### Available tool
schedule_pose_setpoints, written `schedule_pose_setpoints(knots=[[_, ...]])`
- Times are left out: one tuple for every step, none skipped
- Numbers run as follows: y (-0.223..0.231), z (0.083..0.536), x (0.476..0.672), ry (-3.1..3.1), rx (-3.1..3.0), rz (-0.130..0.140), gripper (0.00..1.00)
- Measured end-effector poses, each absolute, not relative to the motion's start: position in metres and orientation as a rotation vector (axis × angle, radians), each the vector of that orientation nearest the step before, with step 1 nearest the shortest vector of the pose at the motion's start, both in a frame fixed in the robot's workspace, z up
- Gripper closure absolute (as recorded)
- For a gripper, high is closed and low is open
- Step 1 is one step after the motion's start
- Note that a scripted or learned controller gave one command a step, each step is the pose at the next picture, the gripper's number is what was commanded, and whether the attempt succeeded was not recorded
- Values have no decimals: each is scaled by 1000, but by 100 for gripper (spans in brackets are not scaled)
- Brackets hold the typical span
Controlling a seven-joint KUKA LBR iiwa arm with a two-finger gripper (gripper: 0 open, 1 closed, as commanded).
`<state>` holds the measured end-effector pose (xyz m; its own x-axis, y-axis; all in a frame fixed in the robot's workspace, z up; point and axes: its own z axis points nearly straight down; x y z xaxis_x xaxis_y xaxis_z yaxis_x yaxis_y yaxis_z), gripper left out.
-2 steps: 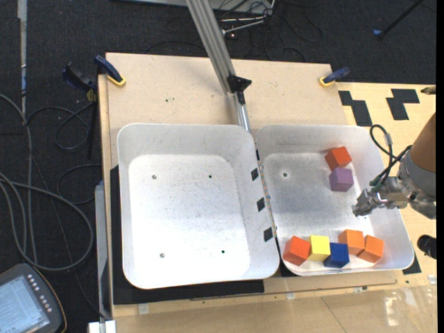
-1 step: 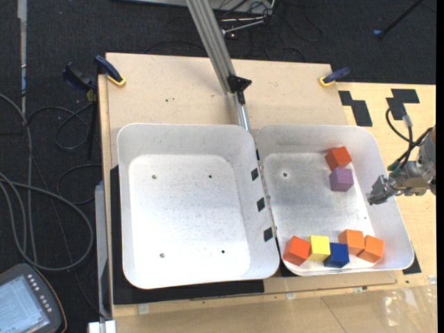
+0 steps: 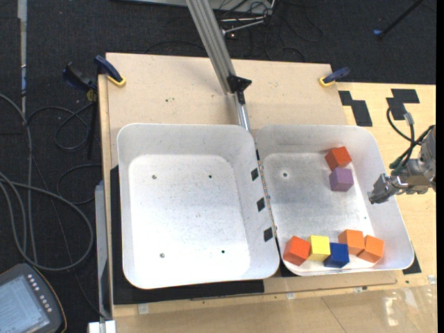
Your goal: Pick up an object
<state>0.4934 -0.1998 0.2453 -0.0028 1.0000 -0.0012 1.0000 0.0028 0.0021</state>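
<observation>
Two blocks [image 3: 339,167] behind, five blocks [image 3: 334,248] in front, inside right bin [image 3: 305,148]

Bright, even overhead light, soft shadows, mild glare on the white bins [image 3: 187,134], slightly grainy focus.

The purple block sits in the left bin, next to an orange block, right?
Not quite. The purple block is in the right bin, not the left one. It does sit next to an orange block, as the camera view shows.
</observation>
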Motion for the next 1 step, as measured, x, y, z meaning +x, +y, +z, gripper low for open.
schedule_pose_setpoints(knots=[[-142,249,505,2231,2212,3,100]])
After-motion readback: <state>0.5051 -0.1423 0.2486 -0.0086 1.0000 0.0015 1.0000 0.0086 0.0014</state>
